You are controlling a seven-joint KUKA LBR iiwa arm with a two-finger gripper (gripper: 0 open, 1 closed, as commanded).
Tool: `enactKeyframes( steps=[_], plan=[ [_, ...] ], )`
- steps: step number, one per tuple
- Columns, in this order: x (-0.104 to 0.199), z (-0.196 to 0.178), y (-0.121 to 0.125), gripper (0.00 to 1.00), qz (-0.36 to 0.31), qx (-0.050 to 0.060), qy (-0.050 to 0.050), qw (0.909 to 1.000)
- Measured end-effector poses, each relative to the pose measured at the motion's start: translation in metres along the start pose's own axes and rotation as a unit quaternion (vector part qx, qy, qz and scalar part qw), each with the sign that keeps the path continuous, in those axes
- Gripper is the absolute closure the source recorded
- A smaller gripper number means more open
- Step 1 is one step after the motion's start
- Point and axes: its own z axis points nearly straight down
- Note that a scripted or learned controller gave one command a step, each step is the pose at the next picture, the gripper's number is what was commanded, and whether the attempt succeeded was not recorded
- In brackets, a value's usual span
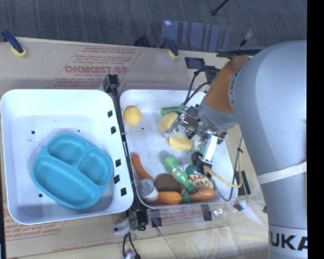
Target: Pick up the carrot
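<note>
The tool [197,127] hangs low over the right bin [146,104], at about two o'clock from that bin's middle, just beside two yellow pieces [179,142]; whether it is clenched or released cannot be told. The carrot [169,197] lies at the bin's six o'clock edge, touching a brown round piece [166,182] and near a green bottle [177,171]. The left bin [11,104] carries a blue divided tray [71,169]. Red print on the bench [70,58] reads "CHEMCAST GP"; the arm [275,123] shows "KUK".
</note>
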Motion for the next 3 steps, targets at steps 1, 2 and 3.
enactKeyframes(
  steps=[1, 2, 3],
  plan=[
    [0.041, 0.003, -0.047, 0.0, 0.104, 0.004, -0.005, 0.9946],
    [-0.019, -0.057, -0.102, 0.0, -0.106, 0.002, -0.005, 0.9943],
    [0.016, -0.054, -0.032, 0.0, -0.02, 0.001, -0.006, 0.9998]
  ],
)
